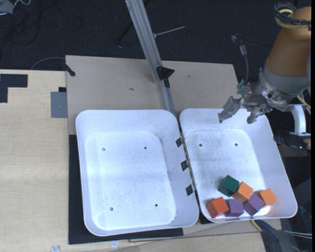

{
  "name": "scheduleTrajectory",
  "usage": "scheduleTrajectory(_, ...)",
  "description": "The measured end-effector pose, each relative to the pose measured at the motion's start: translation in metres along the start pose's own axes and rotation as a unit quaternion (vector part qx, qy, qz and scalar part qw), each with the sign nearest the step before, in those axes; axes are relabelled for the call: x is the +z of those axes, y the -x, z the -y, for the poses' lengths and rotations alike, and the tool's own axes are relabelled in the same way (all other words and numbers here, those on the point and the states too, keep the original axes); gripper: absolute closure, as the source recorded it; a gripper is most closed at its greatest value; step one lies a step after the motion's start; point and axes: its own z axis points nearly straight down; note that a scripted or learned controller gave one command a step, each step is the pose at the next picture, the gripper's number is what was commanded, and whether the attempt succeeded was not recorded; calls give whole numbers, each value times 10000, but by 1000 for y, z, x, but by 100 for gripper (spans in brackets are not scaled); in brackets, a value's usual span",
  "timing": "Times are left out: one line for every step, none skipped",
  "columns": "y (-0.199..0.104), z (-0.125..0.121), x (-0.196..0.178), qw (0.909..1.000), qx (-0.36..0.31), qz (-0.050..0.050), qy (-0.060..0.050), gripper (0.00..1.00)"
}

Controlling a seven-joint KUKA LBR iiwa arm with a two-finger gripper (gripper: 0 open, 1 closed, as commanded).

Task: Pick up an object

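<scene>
Here, end effector (239, 114) spread wide, holding nothing, over right bin (283, 172) far rim, well apart from clustered blocks (240, 197)

The floor of the right bin (236, 140) lay open across its far and middle parts, the obstructions being a cluster of blocks packed touching one another in its near corner: a green block (230, 185), orange blocks (244, 191) and purple blocks (254, 203). A slanted metal rail (149, 49) crossed the bench behind the seam between the bins, and three small black clips (184, 165) stood along that seam.
</scene>
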Motion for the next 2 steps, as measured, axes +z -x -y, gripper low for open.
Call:
scheduleTrajectory(-9,85,104,10000,-8,-9,-57,0)
scheduleTrajectory(29,123,185,10000,-16,0,34,0)
